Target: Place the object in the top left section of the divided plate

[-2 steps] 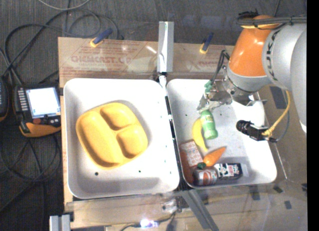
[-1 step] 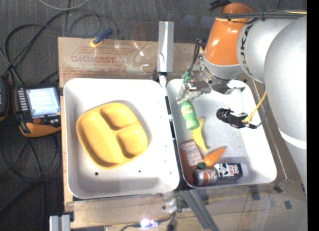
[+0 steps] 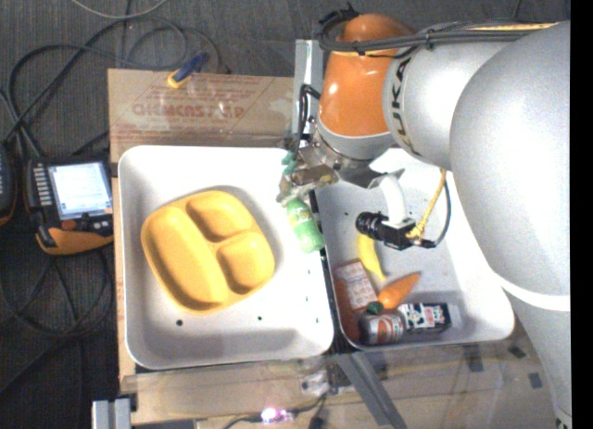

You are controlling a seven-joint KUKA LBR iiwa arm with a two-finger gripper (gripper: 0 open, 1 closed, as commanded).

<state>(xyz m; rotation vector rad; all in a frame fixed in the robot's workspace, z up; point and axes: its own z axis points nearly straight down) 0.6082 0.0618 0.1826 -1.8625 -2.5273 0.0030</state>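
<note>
Gripper (image 3: pixel 298 186) clamped on green bottle (image 3: pixel 304 223), hanging just below fingers. Yellow divided plate (image 3: pixel 209 249) left of gripper, sections bare. Placement pending.

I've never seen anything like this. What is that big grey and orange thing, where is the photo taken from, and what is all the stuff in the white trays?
The big grey and orange thing is a robot arm, photographed by one camera fixed above the bench, looking down at a slant. At its tip is a two-finger gripper, at the edge between two shallow white trays. A green bottle sits right beneath it; I cannot tell whether it is gripped. The left bin holds a yellow divided plate. The right bin holds a toy carrot, a banana and some small containers.
</note>
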